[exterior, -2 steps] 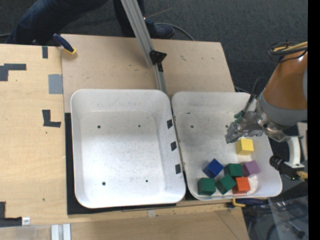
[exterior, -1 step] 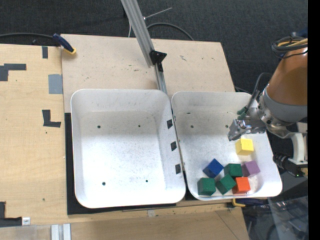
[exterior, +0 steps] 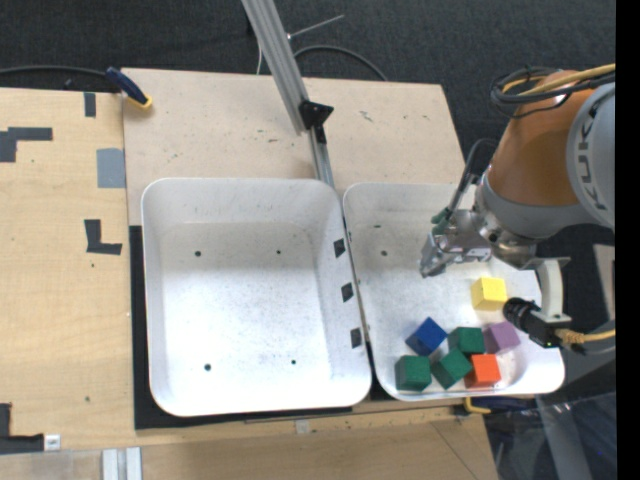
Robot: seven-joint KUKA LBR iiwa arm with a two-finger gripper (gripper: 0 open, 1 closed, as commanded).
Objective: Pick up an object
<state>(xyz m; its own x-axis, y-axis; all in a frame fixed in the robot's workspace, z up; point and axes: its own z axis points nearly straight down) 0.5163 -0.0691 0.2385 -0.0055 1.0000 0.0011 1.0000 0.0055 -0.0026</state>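
My gripper (exterior: 437, 259) hangs over the middle of the right bin (exterior: 385, 213), fingers pointing down toward bare bin floor. Nothing shows between them. A yellow cube (exterior: 490, 291) lies just right of and below the gripper. Along the bin's near edge sits a cluster: a blue cube (exterior: 428, 335), three green cubes (exterior: 413, 372) (exterior: 452, 367) (exterior: 468, 341), an orange cube (exterior: 485, 369) and a purple cube (exterior: 502, 337).
The left bin (exterior: 240, 298) sits beside the right one, sharing a raised rim. A metal pole (exterior: 280, 53) slants down from the top to the bins' junction. The arm's grey and orange body (exterior: 545, 173) overhangs the right bin's right side.
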